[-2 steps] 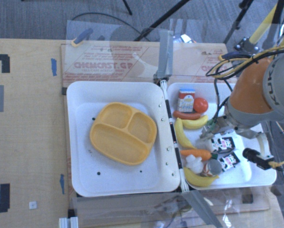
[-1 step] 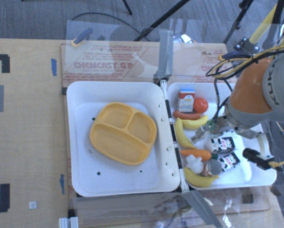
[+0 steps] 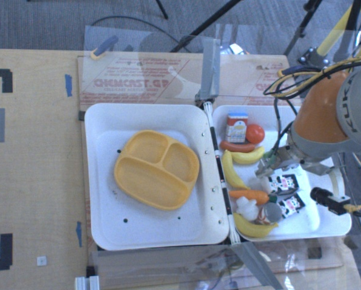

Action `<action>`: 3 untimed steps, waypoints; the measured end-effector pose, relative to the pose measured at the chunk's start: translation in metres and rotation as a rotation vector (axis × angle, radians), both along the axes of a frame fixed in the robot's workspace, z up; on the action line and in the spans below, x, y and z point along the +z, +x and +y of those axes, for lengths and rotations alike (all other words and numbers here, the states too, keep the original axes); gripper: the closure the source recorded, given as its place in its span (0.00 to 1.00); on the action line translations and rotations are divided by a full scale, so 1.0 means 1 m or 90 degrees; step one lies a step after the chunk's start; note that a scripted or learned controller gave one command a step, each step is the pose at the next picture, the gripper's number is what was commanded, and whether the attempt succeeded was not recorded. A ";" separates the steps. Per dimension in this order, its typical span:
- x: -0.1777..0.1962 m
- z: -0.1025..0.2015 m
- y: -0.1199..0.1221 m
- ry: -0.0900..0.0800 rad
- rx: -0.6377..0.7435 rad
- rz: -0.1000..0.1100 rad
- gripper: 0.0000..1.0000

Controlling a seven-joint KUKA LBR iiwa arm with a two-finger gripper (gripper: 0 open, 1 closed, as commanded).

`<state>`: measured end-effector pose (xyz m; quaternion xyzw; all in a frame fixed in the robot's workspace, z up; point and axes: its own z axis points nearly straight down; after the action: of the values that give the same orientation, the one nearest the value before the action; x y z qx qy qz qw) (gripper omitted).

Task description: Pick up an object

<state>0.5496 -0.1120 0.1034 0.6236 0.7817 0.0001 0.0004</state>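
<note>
**Crowded right bin made a clean pick uncertain**

The gripper (image 3: 271, 164) hung low over the right bin (image 3: 332, 223), just beside the tip of a banana (image 3: 248, 156) and above a carrot (image 3: 250, 194). Whether it was open or closed I could not tell, because the parts at the wrist were small and mixed with the things below. Nothing could be seen held in it.

All the things that could be picked lay in this right bin, packed close: a small carton (image 3: 237, 127), a tomato (image 3: 255, 134), a second banana (image 3: 231, 170), a third banana (image 3: 254, 228) at the near edge, and two black-and-white packets (image 3: 287, 193). The left bin (image 3: 101, 222) held only a yellow divided plate (image 3: 156, 168).

In my judgement, the main risk was the crowding. Closing here could catch two things together, or push a curved banana aside so that it slipped out. The gripper could also strike the wall between the bins.

The arm's grey and orange body covered the far right part of the bin, so what lay under it was hidden. A white thing (image 3: 247, 207) near the carrot was too unclear to name.
</note>
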 end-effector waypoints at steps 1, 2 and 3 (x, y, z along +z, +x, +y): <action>0.000 0.000 0.000 0.000 0.000 0.000 0.00; 0.008 0.000 -0.001 0.000 -0.001 0.001 1.00; 0.008 0.000 -0.001 0.000 -0.001 0.002 0.00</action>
<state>0.5489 -0.1122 0.1111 0.6243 0.7812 -0.0005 -0.0007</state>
